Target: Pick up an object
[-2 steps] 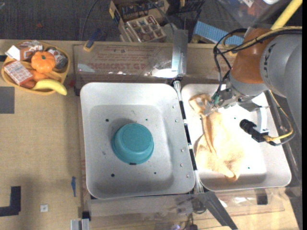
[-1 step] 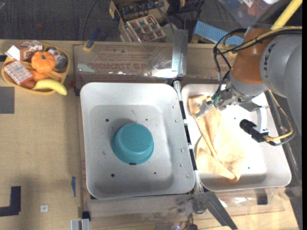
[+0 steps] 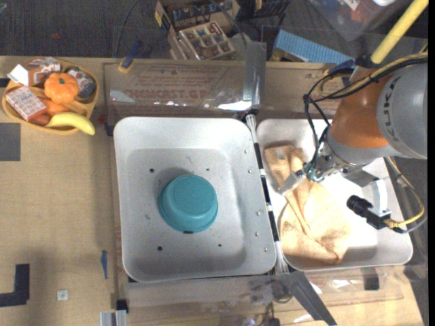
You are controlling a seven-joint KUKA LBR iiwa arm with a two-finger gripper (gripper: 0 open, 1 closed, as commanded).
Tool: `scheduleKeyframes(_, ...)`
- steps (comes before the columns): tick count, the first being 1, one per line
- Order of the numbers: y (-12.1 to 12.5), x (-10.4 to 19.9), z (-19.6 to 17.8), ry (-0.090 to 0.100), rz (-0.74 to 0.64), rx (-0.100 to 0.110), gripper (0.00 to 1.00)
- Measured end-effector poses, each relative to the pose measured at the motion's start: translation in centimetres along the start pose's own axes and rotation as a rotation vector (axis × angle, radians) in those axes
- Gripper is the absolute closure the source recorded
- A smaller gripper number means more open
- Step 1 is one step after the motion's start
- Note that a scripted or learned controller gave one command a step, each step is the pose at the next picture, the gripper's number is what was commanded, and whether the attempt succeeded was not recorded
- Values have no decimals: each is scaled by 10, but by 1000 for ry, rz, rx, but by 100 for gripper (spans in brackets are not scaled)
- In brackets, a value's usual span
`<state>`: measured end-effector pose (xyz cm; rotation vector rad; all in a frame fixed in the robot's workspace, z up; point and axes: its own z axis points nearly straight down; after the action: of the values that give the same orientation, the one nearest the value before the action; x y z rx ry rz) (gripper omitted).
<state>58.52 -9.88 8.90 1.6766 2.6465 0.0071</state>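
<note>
**Arm over the right bin, gripper down at the cloth**

From my seat I see the arm (image 3: 380,114) reaching in from the right, its orange band above the wrist, bent down over the right bin (image 3: 401,253). The gripper (image 3: 302,177) sits low at the upper left part of a tan cloth (image 3: 316,223) that lies crumpled across that bin, running from near the top left corner down to the lower middle. The cloth bunches up right at the gripper tip, and a fold of it seems to rise toward the tool, but I cannot tell from this angle whether the tool is clenched on the fabric or released.

The left bin (image 3: 136,141) holds a teal bowl (image 3: 189,202), turned upside down, sitting a little below the middle of the floor and well apart from the walls.

Off the bins, at the far left of the bench, a shallow dish (image 3: 20,111) carries toy food: an orange pumpkin (image 3: 61,88), a yellow banana (image 3: 71,122) on its near edge, and some small boxes I cannot read.
</note>
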Motion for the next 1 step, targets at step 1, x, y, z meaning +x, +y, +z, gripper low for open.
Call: scheduleKeyframes(1,1,-3,-12,-4,4,-6,100)
